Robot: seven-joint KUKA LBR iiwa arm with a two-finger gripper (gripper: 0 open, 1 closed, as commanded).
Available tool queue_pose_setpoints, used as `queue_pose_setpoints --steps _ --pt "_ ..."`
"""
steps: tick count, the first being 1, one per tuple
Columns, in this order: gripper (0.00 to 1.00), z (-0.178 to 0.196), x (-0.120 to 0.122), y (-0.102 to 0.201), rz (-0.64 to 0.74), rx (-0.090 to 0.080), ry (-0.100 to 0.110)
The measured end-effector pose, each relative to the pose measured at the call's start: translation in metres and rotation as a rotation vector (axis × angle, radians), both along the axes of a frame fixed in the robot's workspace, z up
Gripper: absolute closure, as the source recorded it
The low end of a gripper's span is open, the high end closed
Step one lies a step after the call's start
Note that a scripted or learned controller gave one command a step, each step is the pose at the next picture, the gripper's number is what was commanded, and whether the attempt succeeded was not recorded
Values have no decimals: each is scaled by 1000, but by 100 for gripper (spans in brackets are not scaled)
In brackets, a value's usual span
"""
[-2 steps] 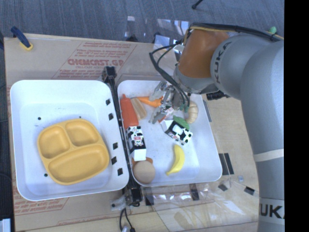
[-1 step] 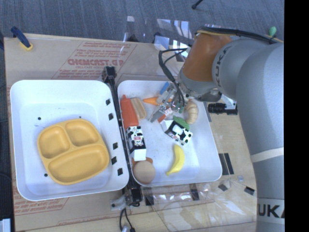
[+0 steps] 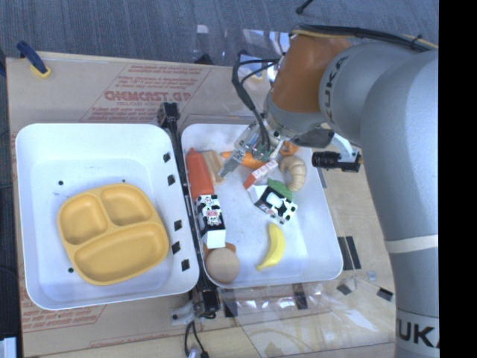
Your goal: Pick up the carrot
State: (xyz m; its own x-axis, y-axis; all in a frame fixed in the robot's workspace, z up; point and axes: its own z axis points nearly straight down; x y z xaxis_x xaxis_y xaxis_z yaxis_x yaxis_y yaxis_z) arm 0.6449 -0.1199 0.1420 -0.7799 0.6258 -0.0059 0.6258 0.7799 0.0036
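Far to the gripper's left, in the other bin (image 3: 30,200), lies a yellow plate (image 3: 112,233); it plays no part and is well out of reach of any stray move.

The carrot (image 3: 198,176) lies just left of the gripper, lengthwise against the right bin's (image 3: 328,237) left wall. That wall is the first risk: a descent there has little room on the far side of the carrot, so the tool could strike the rim or push the carrot along instead of straddling it. Below and left of the gripper, a cow-print carton (image 3: 211,216) sits at the carrot's near end, apparently touching it, with an egg (image 3: 222,265) beyond it. A grasp taken too low on the carrot could catch the carton too.

The gripper (image 3: 250,152) hangs low over the bin's upper middle, amid a cluster of small orange and red pieces (image 3: 258,174). I cannot tell whether it is apart or together, and nothing is plainly held. The likeliest fault, I judge, is closing here on one of these orange bits, mistaking it for the carrot.

Below and right of it sit a cow-print box (image 3: 276,204) and a banana (image 3: 273,246); just right, a croissant (image 3: 295,173). A sideways move could nudge them.
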Motion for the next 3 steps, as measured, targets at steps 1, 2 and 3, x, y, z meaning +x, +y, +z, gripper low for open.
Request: queue_pose_setpoints --steps 1,2,3 --pt "0 -46 3 -22 -78 4 6" --pt "0 25 2 -56 -63 -3 -4" --pt "0 -52 -3 -53 -102 0 20"
